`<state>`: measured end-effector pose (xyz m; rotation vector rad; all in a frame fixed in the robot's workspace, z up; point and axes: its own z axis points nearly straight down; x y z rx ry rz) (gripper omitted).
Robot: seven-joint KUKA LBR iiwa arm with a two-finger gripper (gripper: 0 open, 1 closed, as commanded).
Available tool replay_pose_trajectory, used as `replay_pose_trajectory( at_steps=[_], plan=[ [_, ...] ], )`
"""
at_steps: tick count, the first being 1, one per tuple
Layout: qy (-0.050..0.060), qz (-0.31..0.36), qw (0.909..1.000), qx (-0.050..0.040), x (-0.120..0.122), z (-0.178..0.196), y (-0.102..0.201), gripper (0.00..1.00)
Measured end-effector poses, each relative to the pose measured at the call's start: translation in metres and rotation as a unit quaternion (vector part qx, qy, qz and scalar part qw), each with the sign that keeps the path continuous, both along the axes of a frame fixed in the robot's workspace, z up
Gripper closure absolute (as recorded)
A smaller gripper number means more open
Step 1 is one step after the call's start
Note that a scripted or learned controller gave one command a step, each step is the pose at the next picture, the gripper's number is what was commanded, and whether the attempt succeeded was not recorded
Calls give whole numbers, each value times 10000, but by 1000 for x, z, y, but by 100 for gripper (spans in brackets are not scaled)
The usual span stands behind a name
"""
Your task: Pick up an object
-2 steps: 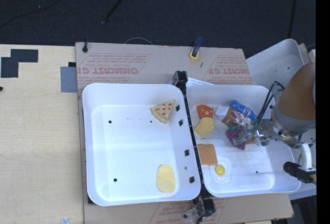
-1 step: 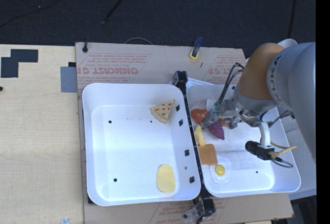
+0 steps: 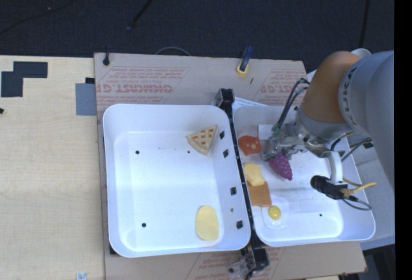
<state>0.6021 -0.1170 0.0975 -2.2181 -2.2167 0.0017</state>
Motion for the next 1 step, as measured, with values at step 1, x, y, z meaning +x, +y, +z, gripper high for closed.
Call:
replay_pose_trajectory(
  at_steps=[1],
  plan=[
    [-20,5,10000,-15,24,-10,5,100]
  ],
)
